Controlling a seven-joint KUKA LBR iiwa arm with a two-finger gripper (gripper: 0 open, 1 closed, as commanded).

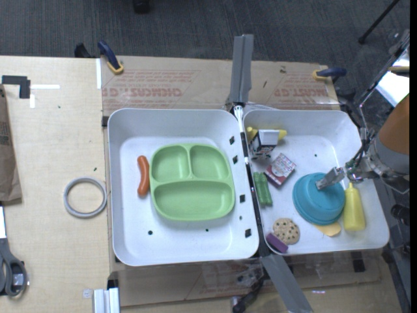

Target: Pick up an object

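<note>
Red print on the cardboard sheet [195,83] behind the bins, upside down, only partly legible, appears to read "CHEMCAST GP" on its left half, similar red lettering repeated on its right half, small red-and-white packet [281,168] print too small to read

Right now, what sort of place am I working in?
Probably a robotics lab bench set up for picking trials: two white bins clamped to cardboard, toy food like a cookie and hot dog, dark carpet beyond.
</note>
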